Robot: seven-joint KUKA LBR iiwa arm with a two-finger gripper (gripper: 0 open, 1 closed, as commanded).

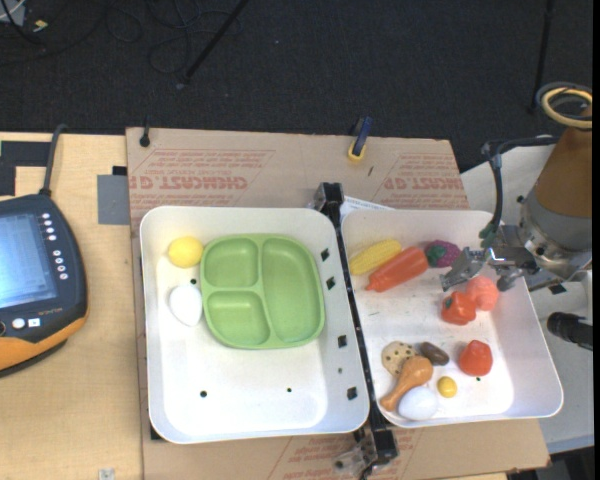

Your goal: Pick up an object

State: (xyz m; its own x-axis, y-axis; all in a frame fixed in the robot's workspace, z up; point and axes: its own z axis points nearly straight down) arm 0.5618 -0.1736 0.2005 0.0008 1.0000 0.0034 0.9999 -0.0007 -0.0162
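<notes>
The pincer (477, 270) hovers low over the right bin (540, 368), its metal fingers spread wide above a red-orange toy (468, 301), gripping nothing. That toy lies near the bin's right wall, well apart from the carrot (398, 268) and the yellow corn (376, 256) to its left. Its long axis seems to run diagonally, upper right to lower left, though its shape is blurred. To grasp well, descend straight, straddle the narrow width across that axis, and close once the fingers flank it.
</notes>
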